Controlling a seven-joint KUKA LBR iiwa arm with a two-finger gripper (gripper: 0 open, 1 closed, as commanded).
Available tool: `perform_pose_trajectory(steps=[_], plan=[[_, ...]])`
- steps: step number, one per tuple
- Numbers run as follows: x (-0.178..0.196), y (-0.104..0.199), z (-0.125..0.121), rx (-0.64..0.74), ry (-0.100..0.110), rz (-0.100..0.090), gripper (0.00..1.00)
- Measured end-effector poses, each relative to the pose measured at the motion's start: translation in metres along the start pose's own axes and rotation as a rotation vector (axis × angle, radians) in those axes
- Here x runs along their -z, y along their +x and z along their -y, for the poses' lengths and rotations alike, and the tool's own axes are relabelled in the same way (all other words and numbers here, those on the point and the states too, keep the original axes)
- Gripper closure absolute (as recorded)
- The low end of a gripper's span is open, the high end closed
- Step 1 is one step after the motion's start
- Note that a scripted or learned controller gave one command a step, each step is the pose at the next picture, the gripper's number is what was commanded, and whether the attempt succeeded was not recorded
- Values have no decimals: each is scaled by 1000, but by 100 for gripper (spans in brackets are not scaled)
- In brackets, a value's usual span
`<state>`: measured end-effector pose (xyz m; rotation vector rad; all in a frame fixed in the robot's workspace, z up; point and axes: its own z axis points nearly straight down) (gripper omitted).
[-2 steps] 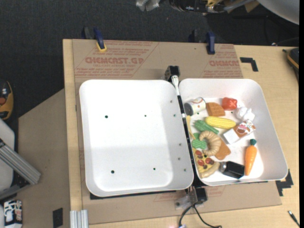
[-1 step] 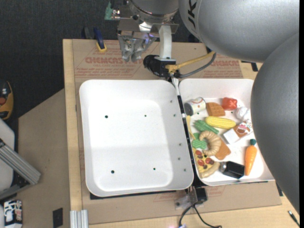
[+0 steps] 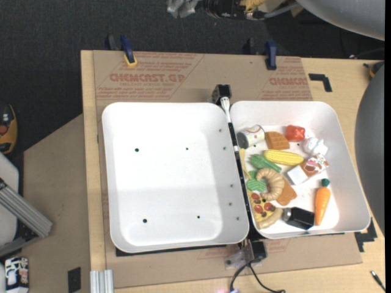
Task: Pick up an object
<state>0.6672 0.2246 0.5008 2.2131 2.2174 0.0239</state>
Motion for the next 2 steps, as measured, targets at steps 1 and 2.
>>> perform_pose_trajectory(steps=[1,2], plan=[[-153,-1,5,-3,33,10,100],[26,0,27,1,-4,-3,100]])
